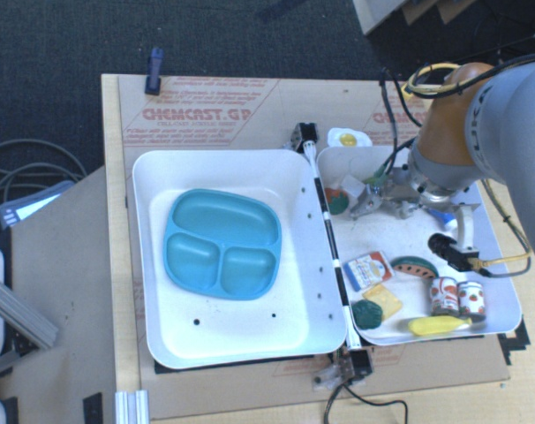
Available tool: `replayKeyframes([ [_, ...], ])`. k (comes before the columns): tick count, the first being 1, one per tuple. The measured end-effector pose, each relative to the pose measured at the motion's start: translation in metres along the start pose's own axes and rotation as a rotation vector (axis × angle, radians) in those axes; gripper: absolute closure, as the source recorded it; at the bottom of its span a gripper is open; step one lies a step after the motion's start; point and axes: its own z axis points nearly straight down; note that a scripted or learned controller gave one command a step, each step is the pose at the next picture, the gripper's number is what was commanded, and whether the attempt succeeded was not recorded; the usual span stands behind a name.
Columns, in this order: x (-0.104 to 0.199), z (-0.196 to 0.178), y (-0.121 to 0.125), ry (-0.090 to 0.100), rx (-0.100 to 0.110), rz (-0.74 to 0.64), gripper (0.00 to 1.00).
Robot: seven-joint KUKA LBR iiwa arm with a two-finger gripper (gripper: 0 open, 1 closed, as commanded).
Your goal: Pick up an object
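Overhead, the metal jaws (pixel 380 200) hung low in the right white bin (pixel 506 316), near a small green object (pixel 338 203); their state I could not tell. Along the front lay a yellow plastic banana (pixel 438 326), probably light, stiff and slippery, best pinched across its middle.
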Motion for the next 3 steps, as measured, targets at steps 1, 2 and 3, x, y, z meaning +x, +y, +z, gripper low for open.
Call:
replayKeyframes([
  [1, 0.015, 0.001, -0.063, 0.001, 0.004, 0.002, 0.00],
  [2, -0.002, 0.000, -0.062, -0.001, 0.001, 0.002, 0.00],
  [3, -0.006, 0.000, -0.055, -0.001, 0.000, 0.001, 0.00],
])
